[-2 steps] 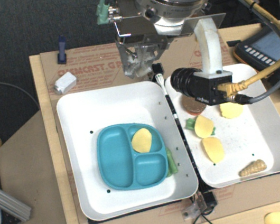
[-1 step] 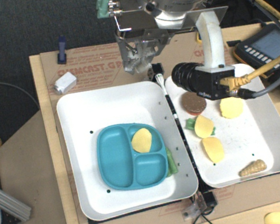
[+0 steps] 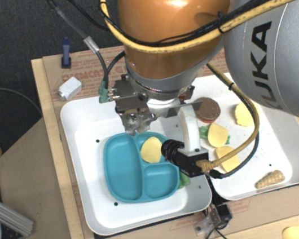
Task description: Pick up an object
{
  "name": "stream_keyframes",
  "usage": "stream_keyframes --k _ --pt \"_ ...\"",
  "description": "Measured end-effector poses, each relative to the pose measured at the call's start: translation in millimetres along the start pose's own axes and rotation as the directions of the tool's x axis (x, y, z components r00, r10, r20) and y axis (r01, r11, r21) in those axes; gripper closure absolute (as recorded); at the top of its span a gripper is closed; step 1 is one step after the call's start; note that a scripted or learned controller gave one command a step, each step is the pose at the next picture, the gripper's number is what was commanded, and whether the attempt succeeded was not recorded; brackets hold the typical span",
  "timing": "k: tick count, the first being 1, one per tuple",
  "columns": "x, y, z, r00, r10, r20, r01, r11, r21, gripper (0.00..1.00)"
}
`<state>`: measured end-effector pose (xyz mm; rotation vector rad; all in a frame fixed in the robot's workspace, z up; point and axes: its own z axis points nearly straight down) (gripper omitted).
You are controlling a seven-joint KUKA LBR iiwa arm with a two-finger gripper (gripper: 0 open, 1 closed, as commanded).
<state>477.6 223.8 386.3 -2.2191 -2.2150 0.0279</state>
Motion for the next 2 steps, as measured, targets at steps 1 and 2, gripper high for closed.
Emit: stream_keyframes --k 1,2 --pt "-1 5 -158 1.0 -0.004 -0.017 0.003 0.999 -0.035 1.0" --pt "0 0 0 1.0 0.0 0.0 0.0 1.0 0.0 1.0"
